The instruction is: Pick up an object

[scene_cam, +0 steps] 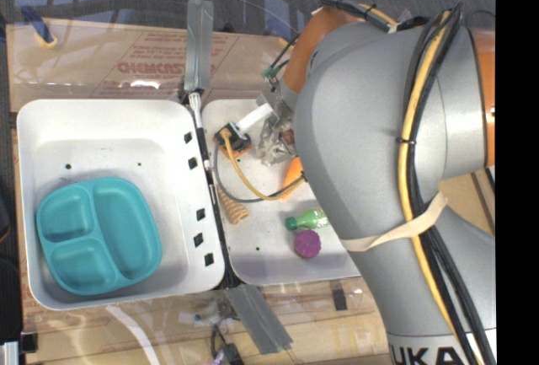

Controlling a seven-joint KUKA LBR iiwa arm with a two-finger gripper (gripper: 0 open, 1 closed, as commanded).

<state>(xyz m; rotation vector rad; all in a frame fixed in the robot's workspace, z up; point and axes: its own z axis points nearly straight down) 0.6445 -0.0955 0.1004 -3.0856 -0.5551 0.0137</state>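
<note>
The large grey arm (379, 152) covers the right white bin's (253, 262) right side. The end effector (271, 136) sits low near that bin's upper left wall; whether anything is gripped cannot be told. A purple round object (306, 244) and green bottle-shaped item (305, 221) lie near the front edge. The left white bin (101, 127) holds a teal compartment tray (97, 233), with open floor above it.

bins (101, 123): smooth white plastic | tray (97, 234): matt teal plastic | arm (379, 127): glossy grey
</note>
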